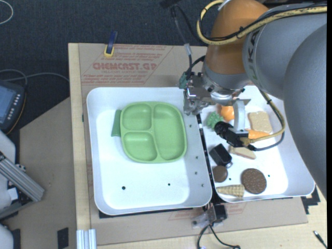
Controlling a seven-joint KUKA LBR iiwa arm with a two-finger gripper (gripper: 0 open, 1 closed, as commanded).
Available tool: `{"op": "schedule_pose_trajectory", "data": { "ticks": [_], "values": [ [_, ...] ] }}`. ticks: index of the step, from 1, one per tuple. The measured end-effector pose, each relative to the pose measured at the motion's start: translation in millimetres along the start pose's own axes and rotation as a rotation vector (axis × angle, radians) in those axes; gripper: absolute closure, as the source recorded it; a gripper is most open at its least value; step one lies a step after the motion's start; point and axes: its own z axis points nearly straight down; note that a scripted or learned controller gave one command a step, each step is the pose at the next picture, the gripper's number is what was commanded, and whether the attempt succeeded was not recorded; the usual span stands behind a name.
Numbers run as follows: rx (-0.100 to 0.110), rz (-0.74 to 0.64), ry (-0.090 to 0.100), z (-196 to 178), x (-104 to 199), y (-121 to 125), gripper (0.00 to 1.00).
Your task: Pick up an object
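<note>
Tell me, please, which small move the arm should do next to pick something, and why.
Probably a short descent onto the green item. The hand hangs over the right bin, near the divider, with nothing visibly held. That item lies just beside it, next to an orange piece, so a small shift right first would help.

We see a bench topped by a brown cardboard sheet with red print (127, 61), filling the frame's middle. Directly on it sit 2 shallow white plastic bins: the left bin (104, 180) at center, the right bin (290, 178) touching it toward the lower right.
</note>
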Motion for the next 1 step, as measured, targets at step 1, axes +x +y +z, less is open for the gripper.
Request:
{"op": "schedule_pose_trajectory", "data": {
  "ticks": [1],
  "values": [
    [0.0, 0.003, -0.001, 5.1, 10.5, 6.5, 1.0]
  ]
}}
